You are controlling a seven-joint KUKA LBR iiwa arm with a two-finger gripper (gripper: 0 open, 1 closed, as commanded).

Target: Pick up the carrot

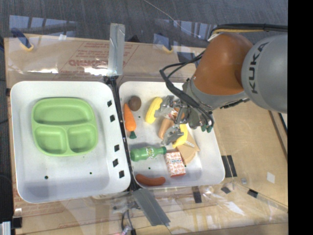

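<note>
Gripper (172,119) hangs low over the middle of the right bin (215,155), among the yellow and tan pieces there; whether it grips anything cannot be told. Left of it, the carrot (129,119) lies along the bin's left wall, a brown ball (134,103) just above, a green bottle (146,153) below.

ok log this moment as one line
task: pick up carrot | carrot: lying at left edge of right bin, not held | gripper: over bin middle, right of carrot | green tray: in left bin
</note>
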